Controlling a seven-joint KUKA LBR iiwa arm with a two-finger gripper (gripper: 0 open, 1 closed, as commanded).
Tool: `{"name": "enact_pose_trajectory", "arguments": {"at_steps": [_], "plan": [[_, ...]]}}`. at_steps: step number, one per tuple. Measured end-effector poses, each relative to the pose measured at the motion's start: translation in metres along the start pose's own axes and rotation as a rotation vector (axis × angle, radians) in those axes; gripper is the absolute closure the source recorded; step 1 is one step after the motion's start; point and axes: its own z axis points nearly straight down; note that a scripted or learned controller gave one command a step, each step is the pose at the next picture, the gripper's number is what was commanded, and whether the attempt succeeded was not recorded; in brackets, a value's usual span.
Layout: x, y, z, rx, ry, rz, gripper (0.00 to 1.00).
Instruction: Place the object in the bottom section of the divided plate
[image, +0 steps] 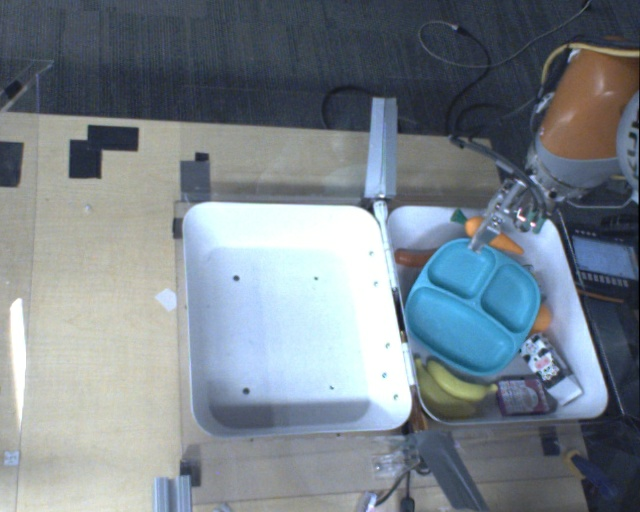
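A blue divided plate (475, 310) lies in the right bin (585, 375), resting on top of other items. Its two small sections face the far side and its one large section (455, 335) faces the near left. My gripper (488, 233) hangs just above the plate's far rim, over the bin's far part. An orange carrot (510, 242) with a green top lies right beside the gripper's tip. I cannot make out whether it is touching it.
A yellow banana (450, 385) and a purple packet (520, 397) lie at the near edge of the right bin, with a black-and-white packet (548, 362) to their right. Orange pieces (410, 257) stick out from under the plate. The left bin (290, 320) adjoins across a metal divider (382, 150).
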Motion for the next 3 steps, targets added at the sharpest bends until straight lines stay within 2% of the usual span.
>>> {"name": "enact_pose_trajectory", "arguments": {"at_steps": [1, 2, 3], "plan": [[0.001, 0.001, 0.000, -0.002, 0.001, -0.001, 0.00], [-0.001, 0.003, -0.011, -0.005, -0.004, -0.002, 1.00], [-0.001, 0.003, -0.011, -0.005, -0.004, -0.002, 0.00]]}}
